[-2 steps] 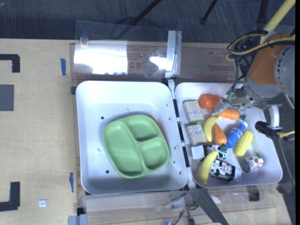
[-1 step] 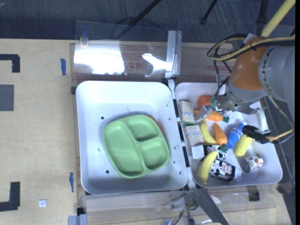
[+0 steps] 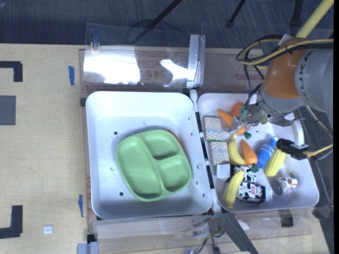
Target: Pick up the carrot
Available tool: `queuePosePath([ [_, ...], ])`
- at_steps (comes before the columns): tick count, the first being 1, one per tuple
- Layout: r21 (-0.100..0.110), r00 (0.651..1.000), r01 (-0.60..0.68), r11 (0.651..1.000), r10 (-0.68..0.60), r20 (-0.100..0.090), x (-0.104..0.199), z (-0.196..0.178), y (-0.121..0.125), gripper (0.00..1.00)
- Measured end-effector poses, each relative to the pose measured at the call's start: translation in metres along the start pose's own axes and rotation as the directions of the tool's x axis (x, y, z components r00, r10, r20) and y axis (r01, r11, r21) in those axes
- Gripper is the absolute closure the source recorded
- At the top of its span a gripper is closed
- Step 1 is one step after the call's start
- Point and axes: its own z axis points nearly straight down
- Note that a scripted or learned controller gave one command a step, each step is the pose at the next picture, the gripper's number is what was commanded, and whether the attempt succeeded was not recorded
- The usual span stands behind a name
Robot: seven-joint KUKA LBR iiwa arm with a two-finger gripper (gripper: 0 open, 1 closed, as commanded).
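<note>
An orange carrot (image 3: 248, 152) with a green stem end lies in the middle of the right bin (image 3: 307, 194), between a banana (image 3: 233, 148) and a blue bottle (image 3: 265, 155). A second orange, carrot-like piece (image 3: 227, 117) lies at the bin's back left. My gripper (image 3: 242, 124) hangs low over the back of this bin, just right of that orange piece and a short way behind the stemmed carrot. The arm's wrist and cables cover what lies under it.
The right bin also holds a second banana (image 3: 232, 187), a corn cob (image 3: 275, 162), a black-and-white carton (image 3: 250, 188), a small cup (image 3: 286, 184) and two waffle-patterned packets (image 3: 213, 127). A green divided plate (image 3: 153, 164) lies in the left bin (image 3: 100, 142).
</note>
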Motion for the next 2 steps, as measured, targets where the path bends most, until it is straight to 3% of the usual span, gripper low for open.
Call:
queuePosePath([
  [1, 0.004, 0.996, -0.085, 0.996, 0.085, 0.001, -0.048, -0.046, -0.04, 1.0],
  [2, 0.004, 0.988, -0.156, 0.988, 0.156, 0.0, 0.022, -0.096, 0.0, 1.0],
])
